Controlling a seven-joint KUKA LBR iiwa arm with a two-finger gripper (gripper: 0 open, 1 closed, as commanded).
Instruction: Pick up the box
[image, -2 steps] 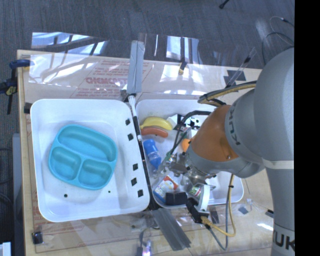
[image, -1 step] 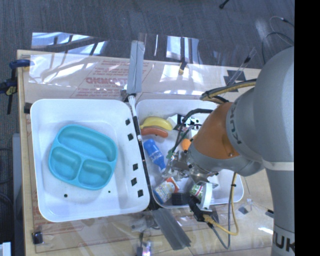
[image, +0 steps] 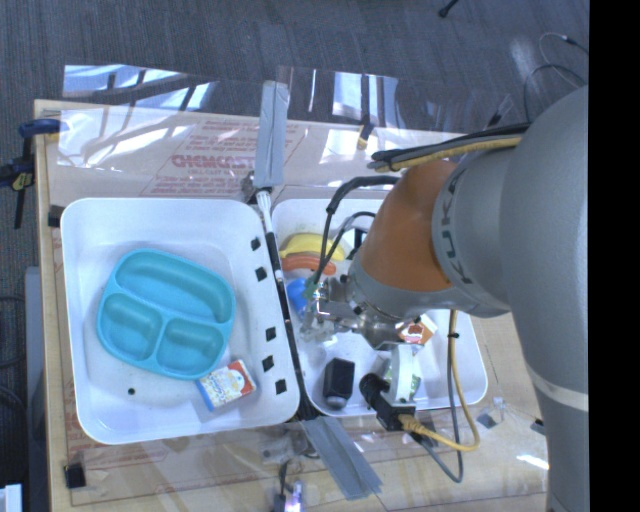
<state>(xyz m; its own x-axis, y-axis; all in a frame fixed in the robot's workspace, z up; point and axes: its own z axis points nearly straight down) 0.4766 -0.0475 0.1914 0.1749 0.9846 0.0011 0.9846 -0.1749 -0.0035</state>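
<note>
Small colourful cardboard box (image: 225, 385) in left shallow white plastic bin (image: 88, 232), at 8 o'clock from hand (image: 321, 306), well apart. Cannot tell if hand open or gripping.

tray (image: 165, 312) in left bin (image: 85, 230), box (image: 224, 385) beside it

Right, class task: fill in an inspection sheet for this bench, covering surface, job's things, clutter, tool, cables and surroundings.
surface: left bin and right bin, both white, side by side on the bench.
job's things: small box in the left bin's near corner, beside a blue tray, untouched.
clutter: the right bin has a yellow item, a blue item, a black object and a small carton partly under the arm.
tool: the tool is low over the right bin, away from the box.
cables: dark cables loop along the arm.
surroundings: clear plastic sheet behind the bins; blue clamp at the bench edge.
</note>
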